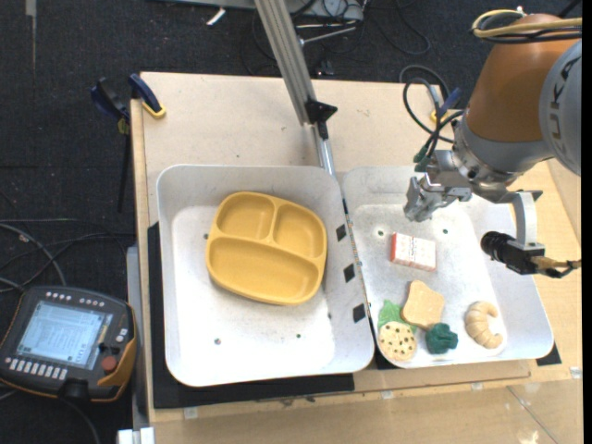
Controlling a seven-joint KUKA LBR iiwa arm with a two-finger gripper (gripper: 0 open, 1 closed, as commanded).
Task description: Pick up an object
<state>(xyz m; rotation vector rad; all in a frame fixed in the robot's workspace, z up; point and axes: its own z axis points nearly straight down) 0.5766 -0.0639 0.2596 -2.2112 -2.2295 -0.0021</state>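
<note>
My gripper [419, 203] hangs over the back part of the right bin [370, 192], pointing down, with nothing visibly between its fingers. A small white and red box [413, 252] lies just in front of it on the bin floor. Nearer the front edge sit a slice of toast [424, 304], a cookie [399, 341], a green broccoli piece [442, 339] and a croissant [484, 325]. A green leaf shape [389, 314] peeks out beside the toast.
The left bin [185, 248] holds a yellow divided plate [268, 246]. A slanted metal pole [287, 54] crosses the back and ends at the divide between the bins. A teach pendant [65, 338] lies off the bench at the lower left.
</note>
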